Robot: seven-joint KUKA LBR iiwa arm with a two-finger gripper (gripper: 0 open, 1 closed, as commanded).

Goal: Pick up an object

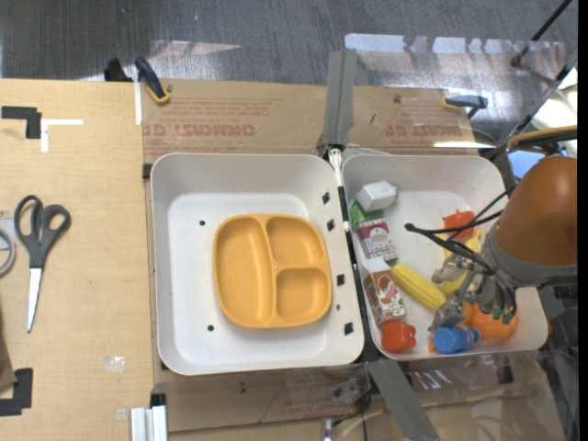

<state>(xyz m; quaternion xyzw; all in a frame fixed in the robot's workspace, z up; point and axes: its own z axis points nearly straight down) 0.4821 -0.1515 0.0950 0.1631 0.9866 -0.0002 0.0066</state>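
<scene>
gripper [459, 303] sits crowded between corn [418, 286], blue toy [452, 340], orange toy [497, 325].

A robotics lab bench: twin white bins [165, 274], clamped cardboard [239, 118], scissors [37, 246] alongside.

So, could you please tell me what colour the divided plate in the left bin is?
The divided plate is yellow-orange all over, seen clearly in the camera view.

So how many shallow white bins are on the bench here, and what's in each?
2. The left shallow white bin holds a yellow three-compartment plastic plate. The right shallow white bin holds a clutter of small toys, partly hidden by the arm, including a yellow toy corn cob.
</scene>
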